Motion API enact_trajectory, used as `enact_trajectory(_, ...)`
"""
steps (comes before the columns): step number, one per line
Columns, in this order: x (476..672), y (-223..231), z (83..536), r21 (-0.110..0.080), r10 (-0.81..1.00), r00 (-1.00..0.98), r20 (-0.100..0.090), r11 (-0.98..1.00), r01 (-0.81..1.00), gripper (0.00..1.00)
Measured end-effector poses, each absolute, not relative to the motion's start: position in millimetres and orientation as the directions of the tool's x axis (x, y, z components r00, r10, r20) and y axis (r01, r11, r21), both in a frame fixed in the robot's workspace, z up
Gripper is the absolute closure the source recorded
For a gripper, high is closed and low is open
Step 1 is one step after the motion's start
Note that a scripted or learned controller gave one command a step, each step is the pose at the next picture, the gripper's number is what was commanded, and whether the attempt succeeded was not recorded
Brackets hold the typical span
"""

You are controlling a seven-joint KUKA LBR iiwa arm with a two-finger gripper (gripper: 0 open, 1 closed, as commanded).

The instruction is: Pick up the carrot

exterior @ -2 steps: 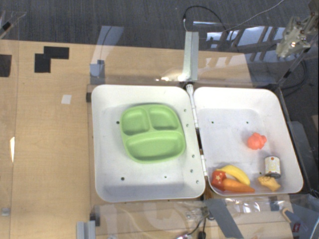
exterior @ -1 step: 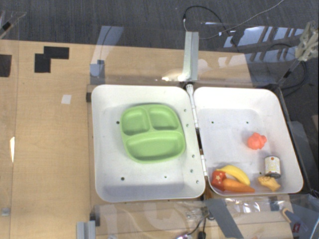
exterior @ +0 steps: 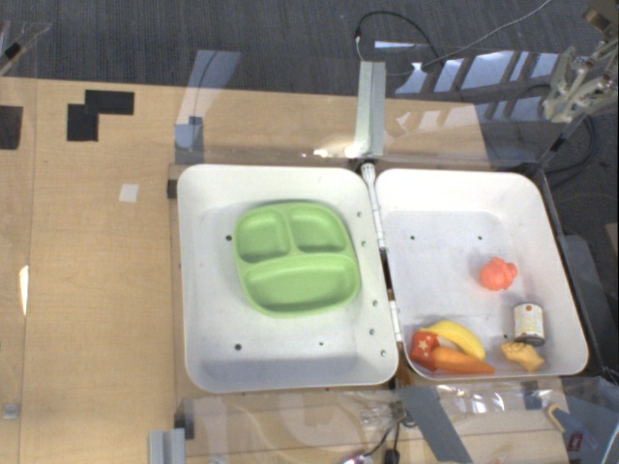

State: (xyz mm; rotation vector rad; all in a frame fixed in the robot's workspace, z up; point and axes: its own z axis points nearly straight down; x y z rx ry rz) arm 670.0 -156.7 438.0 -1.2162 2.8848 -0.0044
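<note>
The carrot [exterior: 463,362] is orange and lies flat in the front left corner of the right bin [exterior: 455,211], close to the front wall. A yellow banana [exterior: 457,336] touches it from behind, and a red vegetable [exterior: 423,345] sits at its left end. A pale mechanical part that looks like my gripper [exterior: 573,87] hangs at the far upper right, beyond the bin's back right corner and far from the carrot. Nothing is visible in it.
The right bin also holds a pink-orange lump [exterior: 498,274], a small can [exterior: 528,322] and a yellow-brown piece [exterior: 523,356] by the right wall. A green sectioned plate [exterior: 295,257] lies in the left bin [exterior: 208,288]. A metal divider [exterior: 384,259] separates the bins.
</note>
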Motion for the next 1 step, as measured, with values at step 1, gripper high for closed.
enact_trajectory(1, 669.6, -50.5, 437.7, -0.007, -0.838, -0.546, -0.008, 0.546, -0.838, 1.0)
